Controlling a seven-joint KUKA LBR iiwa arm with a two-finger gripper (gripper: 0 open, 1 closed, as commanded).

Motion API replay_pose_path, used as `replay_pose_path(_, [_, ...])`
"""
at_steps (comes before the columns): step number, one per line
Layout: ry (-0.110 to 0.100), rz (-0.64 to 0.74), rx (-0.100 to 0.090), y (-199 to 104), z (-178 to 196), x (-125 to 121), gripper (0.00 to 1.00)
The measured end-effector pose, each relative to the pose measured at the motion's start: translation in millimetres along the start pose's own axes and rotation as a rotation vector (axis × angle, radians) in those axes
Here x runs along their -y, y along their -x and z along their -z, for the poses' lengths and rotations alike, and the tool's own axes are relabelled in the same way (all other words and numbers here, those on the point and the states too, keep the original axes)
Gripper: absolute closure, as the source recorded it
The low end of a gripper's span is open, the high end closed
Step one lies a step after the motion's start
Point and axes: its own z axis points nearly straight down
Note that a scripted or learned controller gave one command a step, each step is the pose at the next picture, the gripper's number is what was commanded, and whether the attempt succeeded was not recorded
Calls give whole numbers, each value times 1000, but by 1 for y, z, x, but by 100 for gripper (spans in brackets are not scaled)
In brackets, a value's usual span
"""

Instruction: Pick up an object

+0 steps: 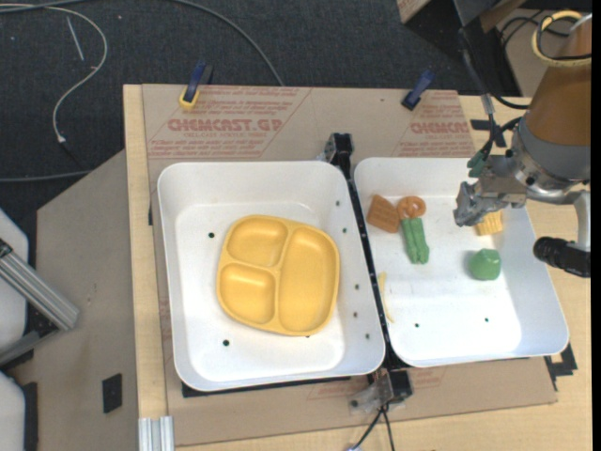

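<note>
Camera view has the arm reaching in from the right, and the gripper is low over the back of the right bin. It sits right on top of a small yellow piece that pokes out beneath it. Whether the fingers are spread or pressed together, I cannot tell; the grey wrist body hides them, and nothing shows clearly pinched between them.

Candidates for the pick are all in that right bin: an orange block and an orange ring near the back wall, a green stick just below the ring, and a green ball just in front of the gripper. Over in the left bin lies a yellow plate with three compartments, well apart from the action.

My read: this is the descent or grasp step, aimed at the yellow piece. Next up, the fingers must close squarely on it and the arm must lift straight up, without nudging the green ball close by. Only a lift with the piece visibly between the fingers would confirm a catch.
</note>
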Motion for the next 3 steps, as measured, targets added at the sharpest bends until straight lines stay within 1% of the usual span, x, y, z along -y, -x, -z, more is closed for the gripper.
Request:
replay_pose_path(1, [1,1,0,-48,1,6,100])
replay_pose_path(2, [-1,1,0,-95,-14,28,100])
replay_pose_path(3, [-2,2,0,-151,-31,42,100])
